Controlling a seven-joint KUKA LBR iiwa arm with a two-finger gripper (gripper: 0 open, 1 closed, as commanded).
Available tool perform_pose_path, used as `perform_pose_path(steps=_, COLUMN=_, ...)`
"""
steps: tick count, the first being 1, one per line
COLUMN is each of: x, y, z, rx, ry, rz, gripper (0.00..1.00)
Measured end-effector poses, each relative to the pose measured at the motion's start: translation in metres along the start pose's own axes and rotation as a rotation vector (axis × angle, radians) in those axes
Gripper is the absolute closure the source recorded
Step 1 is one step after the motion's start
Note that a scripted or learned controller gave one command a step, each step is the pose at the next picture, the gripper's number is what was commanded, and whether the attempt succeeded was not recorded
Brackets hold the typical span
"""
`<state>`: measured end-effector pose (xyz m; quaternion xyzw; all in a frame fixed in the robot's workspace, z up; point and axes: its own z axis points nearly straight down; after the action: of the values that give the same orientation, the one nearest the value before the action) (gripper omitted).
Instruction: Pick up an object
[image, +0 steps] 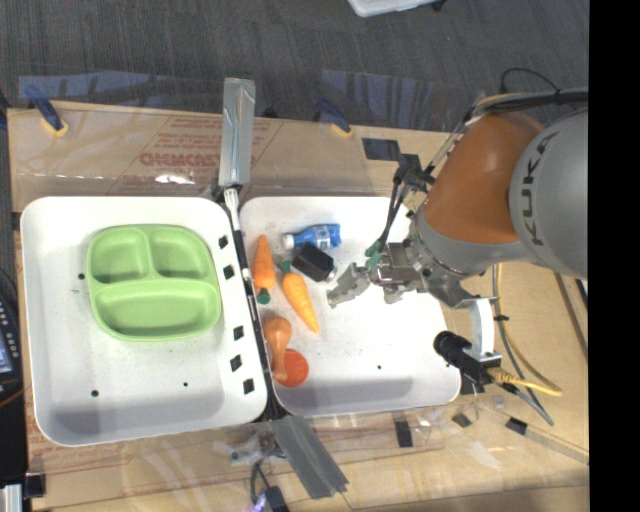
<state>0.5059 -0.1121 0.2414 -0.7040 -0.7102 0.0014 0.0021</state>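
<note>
My gripper (345, 288) hangs over the middle of the right bin (400, 375), its grey fingers pointing left with nothing seen between them. Just left of it lie two carrots, one (300, 301) slanted near the fingertips and another (263, 265) against the bin's left wall. A black block (313, 262) and a small blue-and-white bottle (314, 237) lie above the fingertips. An orange-and-red fruit-like piece (284, 355) rests in the bin's lower left corner.
The left bin (60, 400) holds a green divided plate (154, 280). A raised divider (240, 300) with black clips separates the two bins. The arm's orange band and grey body (500, 200) overhang the right bin's right side.
</note>
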Motion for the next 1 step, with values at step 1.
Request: perform_pose_path(steps=1, x=0.0179, y=0.0465, z=0.1029, rx=0.004, ry=0.0, rz=0.056, gripper=0.0)
